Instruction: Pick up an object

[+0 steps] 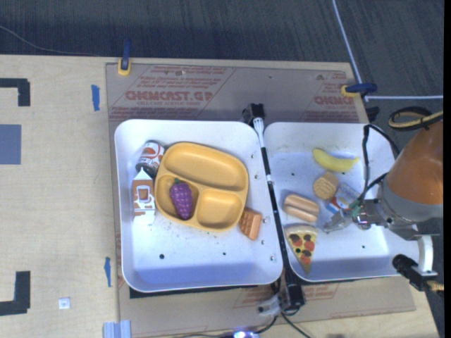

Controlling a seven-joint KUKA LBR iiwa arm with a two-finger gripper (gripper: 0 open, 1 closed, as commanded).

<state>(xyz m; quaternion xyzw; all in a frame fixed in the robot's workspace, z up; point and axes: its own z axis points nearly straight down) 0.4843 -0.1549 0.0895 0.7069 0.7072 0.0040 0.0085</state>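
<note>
Over the right bin [366,259] (arm low), tool [338,219] hovers.

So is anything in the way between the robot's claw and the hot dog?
Nothing visible blocks it. The gripper hangs low in the right bin, and the hot dog lies just to its left over bare bin floor. The cracker sits above that path and the pizza slice below it.

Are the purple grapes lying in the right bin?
No, the purple grapes sit in a compartment of the yellow divided plate, which is in the left bin.
</note>
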